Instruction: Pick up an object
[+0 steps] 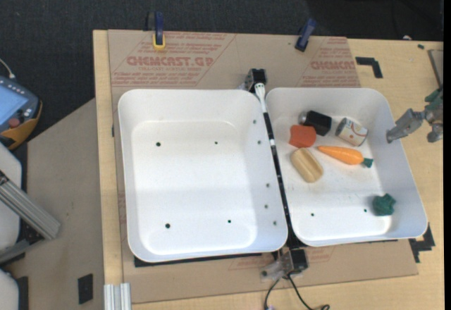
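In the camera view, the gripper [409, 125] hung just outside the right bin's [394, 220] right rim, holding nothing; whether it was spread could not be told. A carrot [342, 155], tan roll [307, 165], red block [303, 136] and black piece [317, 121] clustered near the bin's far edge. Approach seemed pending; next it would need to descend over one.

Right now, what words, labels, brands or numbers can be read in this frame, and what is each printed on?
"CHEMCAST GP", red print on the brown protective paper of the bench sheet, behind the left bin.
A similar red print behind the right bin is fainter, too blurred to read for certain.
Smaller red lines beneath both prints: too small to read.
Small white container in the right bin: markings illegible.
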Available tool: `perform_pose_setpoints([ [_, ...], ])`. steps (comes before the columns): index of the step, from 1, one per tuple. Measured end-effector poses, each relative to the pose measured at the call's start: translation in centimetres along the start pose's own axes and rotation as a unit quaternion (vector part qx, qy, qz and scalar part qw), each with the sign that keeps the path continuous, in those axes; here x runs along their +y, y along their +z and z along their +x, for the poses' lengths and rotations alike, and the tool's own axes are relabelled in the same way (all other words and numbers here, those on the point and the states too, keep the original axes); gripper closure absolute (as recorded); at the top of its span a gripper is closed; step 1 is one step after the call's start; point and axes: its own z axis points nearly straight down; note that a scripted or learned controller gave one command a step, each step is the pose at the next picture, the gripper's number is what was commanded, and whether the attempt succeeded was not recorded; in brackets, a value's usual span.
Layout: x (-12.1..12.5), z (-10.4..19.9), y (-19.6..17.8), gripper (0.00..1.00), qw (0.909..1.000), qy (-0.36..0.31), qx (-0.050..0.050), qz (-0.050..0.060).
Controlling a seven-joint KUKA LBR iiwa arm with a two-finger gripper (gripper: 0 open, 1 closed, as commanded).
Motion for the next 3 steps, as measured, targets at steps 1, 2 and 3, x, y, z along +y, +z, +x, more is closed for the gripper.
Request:
perform_pose_setpoints([
  [1,3.1,-0.5,-15.4,0.0,0.9999,-0.002,-0.004,-0.01],
  [2,2.9,-0.5,-15.5,1.0,1.0,-0.001,-0.002,-0.003],
  [3,-3.5,7.0,-8.0,1.0,1.0,-0.002,0.003,0.005],
])
